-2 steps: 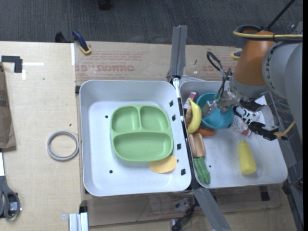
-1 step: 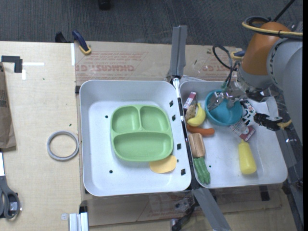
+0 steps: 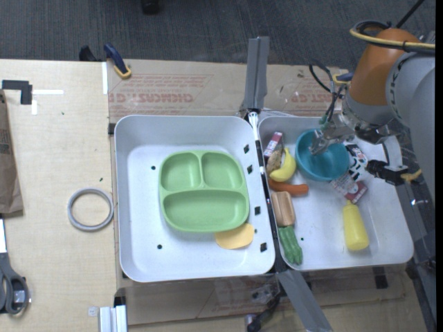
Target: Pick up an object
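Bowl, blue, is sitting at the upper middle of the right bin, and the hand is reaching into it, perhaps pinching its rim; I cannot tell. A shallow grip is risking a slip against the crowding banana.

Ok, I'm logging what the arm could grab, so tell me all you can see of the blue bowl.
The blue bowl is a round, deep, glossy bowl that looks like plastic, standing upright in the right bin, near its far side. The claw hangs over its far rim, reaching into the bowl. A yellow banana lies against its left side, and a clear wrapped item lies at its right.
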Tool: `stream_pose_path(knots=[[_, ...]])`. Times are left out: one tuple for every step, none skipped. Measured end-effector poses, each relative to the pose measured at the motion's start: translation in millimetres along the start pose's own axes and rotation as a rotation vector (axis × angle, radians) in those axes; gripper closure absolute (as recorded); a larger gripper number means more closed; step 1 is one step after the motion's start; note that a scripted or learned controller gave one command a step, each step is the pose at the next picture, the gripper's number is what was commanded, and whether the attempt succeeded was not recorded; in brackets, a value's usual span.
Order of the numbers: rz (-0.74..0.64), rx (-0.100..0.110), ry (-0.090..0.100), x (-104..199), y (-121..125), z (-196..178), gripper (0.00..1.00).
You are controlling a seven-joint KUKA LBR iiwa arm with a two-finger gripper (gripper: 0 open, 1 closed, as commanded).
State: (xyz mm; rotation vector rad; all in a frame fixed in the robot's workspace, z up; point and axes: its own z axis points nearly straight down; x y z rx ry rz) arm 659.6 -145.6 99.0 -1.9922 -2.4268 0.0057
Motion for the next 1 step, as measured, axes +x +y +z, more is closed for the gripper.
stream_pose_path(knots=[[0.0,0.006,0.002,0.2,-1.4,1.1,0.0]])
